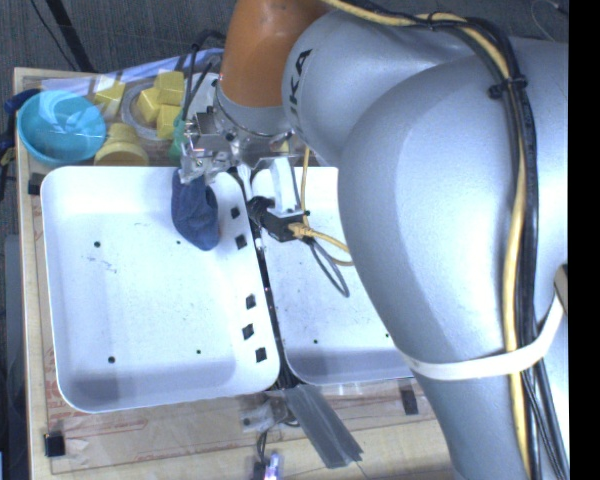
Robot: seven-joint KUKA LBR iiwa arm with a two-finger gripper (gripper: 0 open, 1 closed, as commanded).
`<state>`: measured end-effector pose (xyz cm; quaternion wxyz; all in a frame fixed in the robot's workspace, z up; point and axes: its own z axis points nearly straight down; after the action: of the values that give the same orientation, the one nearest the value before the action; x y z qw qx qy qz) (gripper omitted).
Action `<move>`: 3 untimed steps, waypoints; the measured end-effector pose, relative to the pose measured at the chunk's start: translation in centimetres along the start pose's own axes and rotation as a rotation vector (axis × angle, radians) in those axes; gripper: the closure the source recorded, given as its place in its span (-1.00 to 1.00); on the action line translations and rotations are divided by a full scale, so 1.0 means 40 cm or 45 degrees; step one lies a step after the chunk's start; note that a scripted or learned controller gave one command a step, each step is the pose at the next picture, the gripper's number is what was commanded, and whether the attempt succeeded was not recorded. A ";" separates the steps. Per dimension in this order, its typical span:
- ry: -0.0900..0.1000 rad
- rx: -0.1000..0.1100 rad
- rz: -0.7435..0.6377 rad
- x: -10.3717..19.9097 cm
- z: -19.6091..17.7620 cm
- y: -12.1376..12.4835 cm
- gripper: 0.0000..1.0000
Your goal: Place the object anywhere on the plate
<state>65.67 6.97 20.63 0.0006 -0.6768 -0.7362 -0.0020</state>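
Dark-blue crumpled cloth hangs from the gripper over a smooth white bin.

Two bins are set side by side on the bench: the left bin and the right bin, their inner rims touching along the middle. The right bin is largely covered by the arm, which is extended over it from the right. A soft object is placed at the far edge of the left bin, near its far right corner, just below the gripper. A bowl and several blocks are gathered behind the left bin, at the bench's far left corner.
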 end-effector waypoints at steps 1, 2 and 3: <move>-0.005 0.009 -0.145 0.151 0.007 -0.087 1.00; -0.003 0.005 -0.346 -0.062 -0.023 -0.007 1.00; -0.005 0.005 -0.319 -0.042 -0.033 -0.005 1.00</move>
<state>65.62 5.26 21.96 0.0004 -0.5797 -0.8149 0.0007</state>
